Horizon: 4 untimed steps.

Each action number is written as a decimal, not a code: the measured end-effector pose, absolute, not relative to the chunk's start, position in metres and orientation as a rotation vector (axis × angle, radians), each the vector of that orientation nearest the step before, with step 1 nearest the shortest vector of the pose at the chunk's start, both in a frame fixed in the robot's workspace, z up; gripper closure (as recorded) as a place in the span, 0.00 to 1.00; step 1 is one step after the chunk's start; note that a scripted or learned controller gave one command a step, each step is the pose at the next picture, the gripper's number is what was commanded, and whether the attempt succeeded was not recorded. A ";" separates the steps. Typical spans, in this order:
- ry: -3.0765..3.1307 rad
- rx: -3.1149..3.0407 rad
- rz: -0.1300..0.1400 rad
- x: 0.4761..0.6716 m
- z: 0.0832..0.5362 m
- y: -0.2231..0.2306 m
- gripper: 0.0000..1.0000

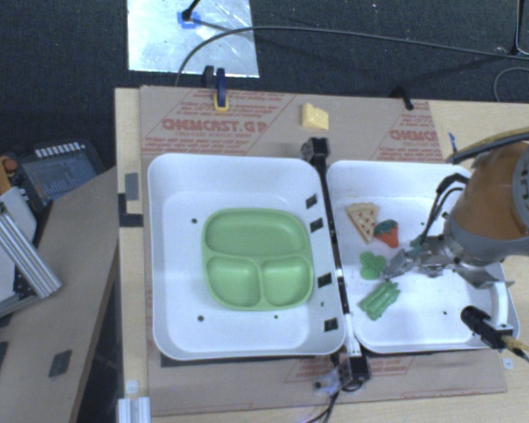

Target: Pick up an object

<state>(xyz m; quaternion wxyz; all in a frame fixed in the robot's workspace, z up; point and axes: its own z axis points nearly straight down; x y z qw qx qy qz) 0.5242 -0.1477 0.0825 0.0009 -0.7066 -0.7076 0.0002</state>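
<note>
Your end effector (397,267) sits low in the right bin (423,329), tips among the green toy pieces; you cannot tell whether it is clenched or released. Likely target: the green piece (373,263) at its tip. Near it lie a green stalk (379,300), a strawberry (387,232) and a pizza wedge (362,219). The left bin (172,236) holds a green divided tray (255,258)

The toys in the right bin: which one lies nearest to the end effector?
The small green toy beside the end effector. The long green toy lies lower, the red toy and the pizza slice higher up.
</note>
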 end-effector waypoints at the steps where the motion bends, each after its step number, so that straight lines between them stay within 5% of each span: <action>1: -2.224 -2.222 -0.002 0.525 0.095 -0.148 1.00; 3: -2.231 -2.222 -0.006 0.532 0.213 -0.151 1.00; 4: -2.234 -2.212 -0.005 0.539 0.224 -0.095 1.00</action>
